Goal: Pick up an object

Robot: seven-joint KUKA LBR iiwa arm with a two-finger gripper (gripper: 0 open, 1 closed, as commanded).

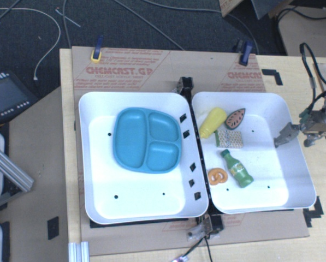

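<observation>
Camera view looked down on two white bins. The left bin (pixel 97 190) had a blue plate (pixel 147 140) with three parts. The right bin (pixel 294 184) had the small toys, all near its left side. A green bottle (pixel 237 169) lay tilted there, with an orange ring (pixel 218 176) just beside it. Above it sat a speckled square pad (pixel 230 139), a yellow toy (pixel 212 122) and a little oval thing (pixel 235 118) in brown and pink.

The green bottle looked like the best thing to pick. It was probably light, hard plastic and a bit slippery. Its round middle seemed the best place to pinch, across the short way. It had a thin neck and a pale label.

The gripper (pixel 286 135) hung at the right edge of the right bin, well apart from the toys. I could not tell if it was pinched or spread. It held nothing.
</observation>
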